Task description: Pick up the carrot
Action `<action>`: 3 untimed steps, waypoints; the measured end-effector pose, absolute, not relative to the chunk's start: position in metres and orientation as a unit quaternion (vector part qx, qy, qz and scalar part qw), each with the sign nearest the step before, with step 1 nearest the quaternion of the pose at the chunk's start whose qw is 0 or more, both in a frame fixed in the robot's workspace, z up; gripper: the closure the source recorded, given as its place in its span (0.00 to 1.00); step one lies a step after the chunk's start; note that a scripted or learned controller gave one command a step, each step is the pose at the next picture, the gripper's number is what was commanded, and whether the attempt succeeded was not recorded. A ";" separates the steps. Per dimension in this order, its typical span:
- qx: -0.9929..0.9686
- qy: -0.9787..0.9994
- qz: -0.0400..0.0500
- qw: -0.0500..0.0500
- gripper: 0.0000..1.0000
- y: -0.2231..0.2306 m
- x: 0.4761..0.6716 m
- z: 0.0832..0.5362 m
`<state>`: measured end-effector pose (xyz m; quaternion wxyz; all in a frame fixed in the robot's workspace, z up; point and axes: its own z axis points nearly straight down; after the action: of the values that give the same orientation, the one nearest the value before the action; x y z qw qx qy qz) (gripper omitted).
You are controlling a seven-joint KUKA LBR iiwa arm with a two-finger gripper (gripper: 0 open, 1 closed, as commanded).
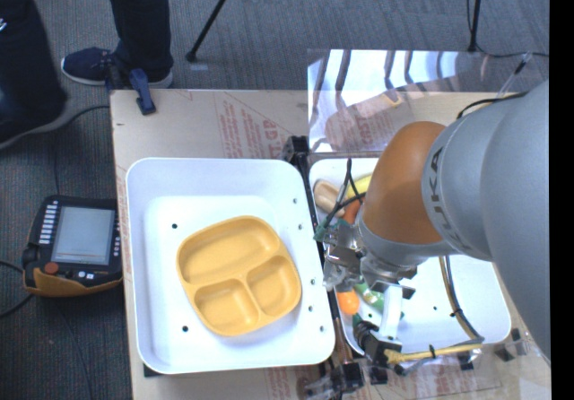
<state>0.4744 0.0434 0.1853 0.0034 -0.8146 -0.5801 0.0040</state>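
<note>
The carrot [346, 302] shows as a small orange piece at the left edge of the right bin [475, 317], mostly covered by the arm's wrist. My gripper [363, 286] hangs straight down over that spot, at the bin's near left side, with the big grey and orange arm [421, 201] above it. Part of the gripper body and its cabling hide what lies under it. A second orange bit [352, 209] peeks out at the wrist's upper left.
The left bin [152, 201] holds a yellow divided plate [238, 274]. A beige item [326, 195] and a yellow one [360, 181] lie at the right bin's far left. A green bit [362, 289] sits by the carrot. A clear panel [404, 93] stands behind the right bin.
</note>
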 end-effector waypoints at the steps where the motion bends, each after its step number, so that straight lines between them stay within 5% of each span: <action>1: -0.818 -0.576 0.004 0.004 1.00 0.034 0.475 0.185; 2: -0.805 -0.593 0.005 0.004 1.00 0.040 0.474 0.185; 3: -0.833 -0.553 -0.002 0.000 1.00 0.074 0.493 0.337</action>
<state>0.4926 0.0744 0.3371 0.0002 -0.8334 -0.5527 -0.0020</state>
